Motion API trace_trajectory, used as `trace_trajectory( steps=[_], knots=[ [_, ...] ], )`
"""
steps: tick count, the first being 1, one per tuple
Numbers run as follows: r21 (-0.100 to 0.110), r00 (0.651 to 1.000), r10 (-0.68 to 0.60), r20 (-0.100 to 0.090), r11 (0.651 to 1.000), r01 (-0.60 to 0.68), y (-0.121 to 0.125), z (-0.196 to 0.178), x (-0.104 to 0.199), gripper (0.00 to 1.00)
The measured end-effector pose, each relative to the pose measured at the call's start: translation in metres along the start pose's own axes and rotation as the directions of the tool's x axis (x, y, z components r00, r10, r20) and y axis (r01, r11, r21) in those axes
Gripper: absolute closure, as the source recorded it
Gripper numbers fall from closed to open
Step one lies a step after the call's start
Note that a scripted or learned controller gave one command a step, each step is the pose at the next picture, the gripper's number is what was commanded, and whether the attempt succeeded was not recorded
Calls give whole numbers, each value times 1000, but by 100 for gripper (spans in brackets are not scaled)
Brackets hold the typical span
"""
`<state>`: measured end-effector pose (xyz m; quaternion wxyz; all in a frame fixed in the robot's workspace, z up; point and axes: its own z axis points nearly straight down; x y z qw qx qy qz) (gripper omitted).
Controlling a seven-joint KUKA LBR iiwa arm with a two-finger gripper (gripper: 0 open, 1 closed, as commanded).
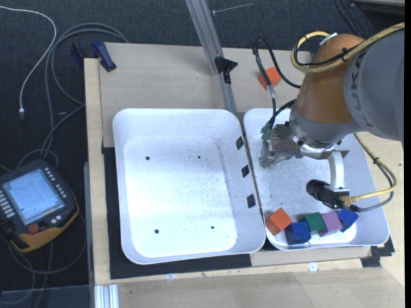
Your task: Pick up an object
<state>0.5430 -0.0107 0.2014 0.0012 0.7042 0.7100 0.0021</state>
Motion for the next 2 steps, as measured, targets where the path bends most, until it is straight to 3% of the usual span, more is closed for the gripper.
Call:
trace_trajectory(
  steps=[1,2],
  knots=[
    [-5,1000,3,-1,1000,-3,11,-207,73,100],
    [14,1000,9,2,1000,-9,38,-57,84,100]
  ],
)
